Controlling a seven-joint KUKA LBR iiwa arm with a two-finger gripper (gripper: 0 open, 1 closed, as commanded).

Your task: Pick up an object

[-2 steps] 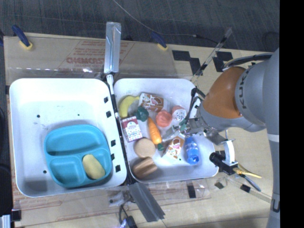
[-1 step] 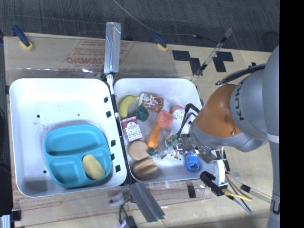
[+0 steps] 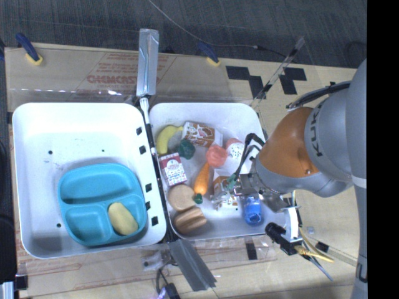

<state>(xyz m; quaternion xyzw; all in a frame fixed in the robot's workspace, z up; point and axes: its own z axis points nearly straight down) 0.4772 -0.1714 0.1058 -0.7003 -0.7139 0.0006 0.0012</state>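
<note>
Wooden bench (image 3: 75, 67) with red print and black squares, over dark carpet (image 3: 75, 8). Two white bins side by side: left bin (image 3: 37, 129) holding a blue divided tray (image 3: 93, 192) with a yellow potato-like piece (image 3: 123, 218). Right bin (image 3: 206, 112) crowded: banana (image 3: 166, 137), carton (image 3: 199, 133), carrot (image 3: 202, 178), bread rolls (image 3: 187, 209), blue cup (image 3: 252, 212). Gripper (image 3: 232, 189) low over the right bin's middle beside the carrot; jaw spread impossible to tell.
</note>
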